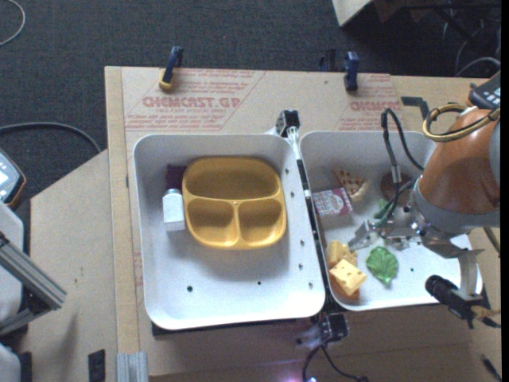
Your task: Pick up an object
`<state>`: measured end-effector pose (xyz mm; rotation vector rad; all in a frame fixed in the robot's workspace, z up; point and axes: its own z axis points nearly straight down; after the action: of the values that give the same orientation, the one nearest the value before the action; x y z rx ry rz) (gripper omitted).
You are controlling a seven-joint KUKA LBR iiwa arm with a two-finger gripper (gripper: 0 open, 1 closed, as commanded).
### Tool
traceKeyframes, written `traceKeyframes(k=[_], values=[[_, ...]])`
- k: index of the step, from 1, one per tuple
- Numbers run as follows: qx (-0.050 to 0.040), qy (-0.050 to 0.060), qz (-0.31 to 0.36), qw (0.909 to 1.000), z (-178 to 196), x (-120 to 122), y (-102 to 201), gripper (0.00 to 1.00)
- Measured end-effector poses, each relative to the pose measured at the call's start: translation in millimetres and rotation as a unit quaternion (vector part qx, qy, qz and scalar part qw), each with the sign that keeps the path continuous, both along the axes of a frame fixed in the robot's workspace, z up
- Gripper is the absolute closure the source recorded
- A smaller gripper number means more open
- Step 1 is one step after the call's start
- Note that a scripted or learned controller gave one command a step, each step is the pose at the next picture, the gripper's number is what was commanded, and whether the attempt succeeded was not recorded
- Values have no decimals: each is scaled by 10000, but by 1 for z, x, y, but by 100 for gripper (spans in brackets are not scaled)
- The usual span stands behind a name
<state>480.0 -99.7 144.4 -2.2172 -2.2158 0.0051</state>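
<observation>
A flat board bench with red printed lettering fills the middle of the frame, carrying two shallow white plastic bins side by side. The left bin holds a smooth mustard-yellow divided plate with rounded corners and three compartments, lying flat in the bin's upper half; a small white bottle lies just beside the plate's left edge, and a dark purple thing, too hidden to name, peeks out at the plate's upper left corner. The right bin holds a scatter of small toy foods: a pink and white carton near its left wall, a slice of pizza with a tan crust above it, a crinkled green leaf lower down, and a yellow wedge of cheese with holes lying at the bin's lower left on top of a tan rounded piece. The arm, a bulky grey shape with a glossy orange band, reaches in from the right side of the frame over the right bin. Its metal tool points left, low over the bin floor, just above the leaf and right of the carton; I cannot tell how its tips stand, and nothing shows between them. Blue clamps grip the board's upper edge.
</observation>
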Motion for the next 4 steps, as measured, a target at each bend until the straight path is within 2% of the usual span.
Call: traceKeyframes(k=[1, 2, 4], values=[[-10, -29, -9, 10000, -51, 0, 0, 0], [-22, -57, -15, 10000, -39, 1, -1, 100], [-26, -71, 7, 10000, 61, 0, -13, 100]])
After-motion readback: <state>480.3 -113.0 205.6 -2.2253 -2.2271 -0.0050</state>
